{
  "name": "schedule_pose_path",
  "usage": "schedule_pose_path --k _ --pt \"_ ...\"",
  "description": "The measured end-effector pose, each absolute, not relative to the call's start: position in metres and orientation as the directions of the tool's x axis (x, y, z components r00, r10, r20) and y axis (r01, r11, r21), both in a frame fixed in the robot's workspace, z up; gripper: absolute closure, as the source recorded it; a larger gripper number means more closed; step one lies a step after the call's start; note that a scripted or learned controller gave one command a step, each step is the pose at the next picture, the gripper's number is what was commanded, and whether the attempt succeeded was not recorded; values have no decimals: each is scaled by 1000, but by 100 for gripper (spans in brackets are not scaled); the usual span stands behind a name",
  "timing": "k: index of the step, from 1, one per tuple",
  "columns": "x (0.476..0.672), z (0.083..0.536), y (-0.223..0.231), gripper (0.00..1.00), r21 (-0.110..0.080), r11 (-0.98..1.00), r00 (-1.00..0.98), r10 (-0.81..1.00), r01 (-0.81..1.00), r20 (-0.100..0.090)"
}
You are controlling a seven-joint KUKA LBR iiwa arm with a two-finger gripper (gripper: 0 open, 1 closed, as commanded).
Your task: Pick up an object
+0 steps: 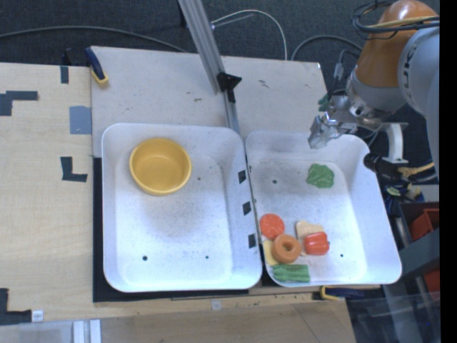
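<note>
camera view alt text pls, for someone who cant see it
A grey and orange robot arm reaches in from the right, its end effector above the far edge of the right white bin. That bin holds a green toy and, near its front, a cluster of small toy foods. The left bin holds a yellow bowl.

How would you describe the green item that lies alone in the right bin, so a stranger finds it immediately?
Look at the right bin. Near its far half lies a leafy green lump, just below the gripper. It sits alone, apart from the toy food cluster at the near edge.
</note>
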State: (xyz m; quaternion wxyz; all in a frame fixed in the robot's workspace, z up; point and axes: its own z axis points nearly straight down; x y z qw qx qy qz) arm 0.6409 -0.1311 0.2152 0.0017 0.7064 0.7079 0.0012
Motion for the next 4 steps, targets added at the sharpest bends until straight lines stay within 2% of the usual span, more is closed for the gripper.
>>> schedule_pose_path --k 1,3,4 --pt "629 222 -77 100 -1 6 -6 1000 1000 2" --pt "625 240 35 100 -1 7 -7 1000 1000 2" --pt "623 225 86 100 -4 6 -6 1000 1000 1"
